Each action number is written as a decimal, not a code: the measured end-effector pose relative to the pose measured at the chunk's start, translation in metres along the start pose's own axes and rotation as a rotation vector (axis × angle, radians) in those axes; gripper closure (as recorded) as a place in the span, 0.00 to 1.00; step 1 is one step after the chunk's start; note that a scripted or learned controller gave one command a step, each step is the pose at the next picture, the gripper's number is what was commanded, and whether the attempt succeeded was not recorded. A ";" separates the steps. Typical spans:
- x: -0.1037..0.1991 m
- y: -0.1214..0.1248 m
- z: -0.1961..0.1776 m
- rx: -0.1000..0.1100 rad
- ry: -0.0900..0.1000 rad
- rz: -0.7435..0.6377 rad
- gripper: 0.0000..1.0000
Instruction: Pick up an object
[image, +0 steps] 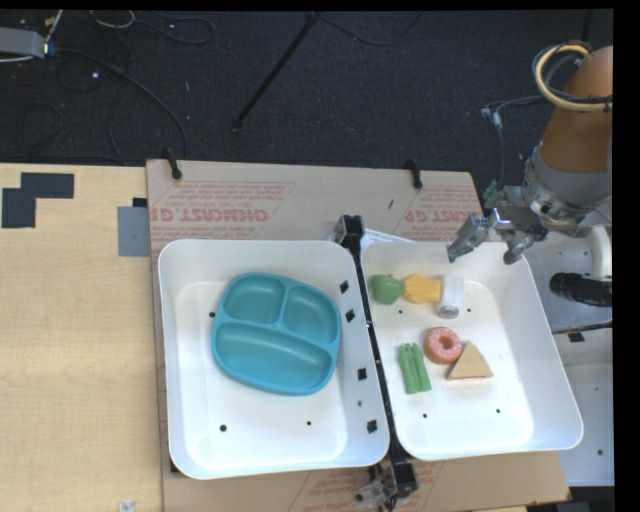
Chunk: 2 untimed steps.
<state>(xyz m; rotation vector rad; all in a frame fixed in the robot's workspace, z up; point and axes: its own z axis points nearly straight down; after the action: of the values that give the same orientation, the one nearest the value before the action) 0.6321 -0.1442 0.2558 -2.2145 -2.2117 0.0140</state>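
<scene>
The right bin (520, 420) holds several small toy foods: a green apple (386, 288), a yellow piece (422, 289), a white cylinder (452, 294), a pink donut (442, 345), a tan wedge (469, 364) and a green ridged stick (414, 367). My gripper (491, 243) hangs above the back edge of that bin, up and to the right of the white cylinder. Its two fingers are spread apart with nothing between them.
The left bin (190, 420) bears a teal divided plate (277, 333). A black clip divider (360, 330) runs between the bins. Cardboard (280, 205) lies under and behind both bins. The arm's grey wrist and orange band (578, 120) stand at the right.
</scene>
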 end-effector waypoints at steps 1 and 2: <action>0.000 0.002 -0.008 -0.014 -0.002 -0.002 0.00; 0.008 -0.005 0.046 -0.006 0.000 0.000 0.00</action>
<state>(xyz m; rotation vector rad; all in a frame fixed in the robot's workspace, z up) 0.6265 -0.1361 0.2095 -2.2177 -2.2150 0.0077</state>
